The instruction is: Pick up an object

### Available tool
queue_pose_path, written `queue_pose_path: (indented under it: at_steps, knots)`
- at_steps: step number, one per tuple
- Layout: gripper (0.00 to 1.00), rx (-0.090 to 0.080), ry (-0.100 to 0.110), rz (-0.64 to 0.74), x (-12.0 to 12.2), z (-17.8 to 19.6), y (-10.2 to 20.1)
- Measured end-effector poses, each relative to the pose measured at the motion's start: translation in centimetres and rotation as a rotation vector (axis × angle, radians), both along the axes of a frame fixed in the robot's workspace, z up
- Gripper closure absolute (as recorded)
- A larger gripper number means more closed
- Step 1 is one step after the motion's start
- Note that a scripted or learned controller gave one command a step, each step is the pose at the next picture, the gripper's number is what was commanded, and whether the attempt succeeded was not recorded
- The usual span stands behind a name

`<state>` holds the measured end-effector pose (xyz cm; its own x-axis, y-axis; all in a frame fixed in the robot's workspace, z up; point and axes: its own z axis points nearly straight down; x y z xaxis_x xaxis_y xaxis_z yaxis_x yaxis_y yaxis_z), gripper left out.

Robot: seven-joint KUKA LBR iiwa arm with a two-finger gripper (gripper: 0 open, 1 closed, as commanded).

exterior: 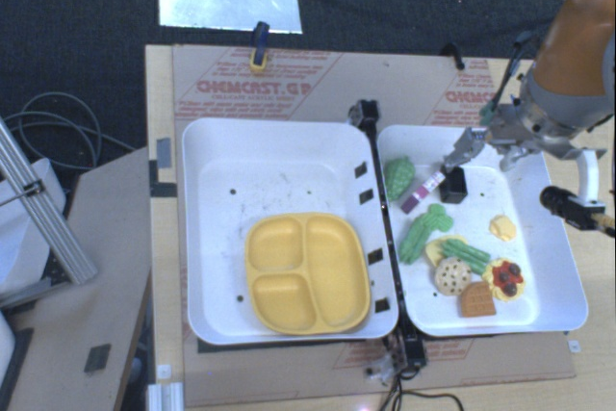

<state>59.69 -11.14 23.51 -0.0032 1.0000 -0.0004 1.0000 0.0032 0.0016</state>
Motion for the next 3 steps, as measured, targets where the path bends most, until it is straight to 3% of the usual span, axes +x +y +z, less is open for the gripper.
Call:
queue_pose_path:
  at_steps: [1,2,3]
  knots:
    - [0.0,-0.001,0.002,-0.002,4.2,-14.6,-3.0]
    - [0.0,-0.002,-0.019,0.004,0.1,11.8,0.6]
    - [1.0,-0.001,-0.006,0.006,0.0,11.9,0.6]
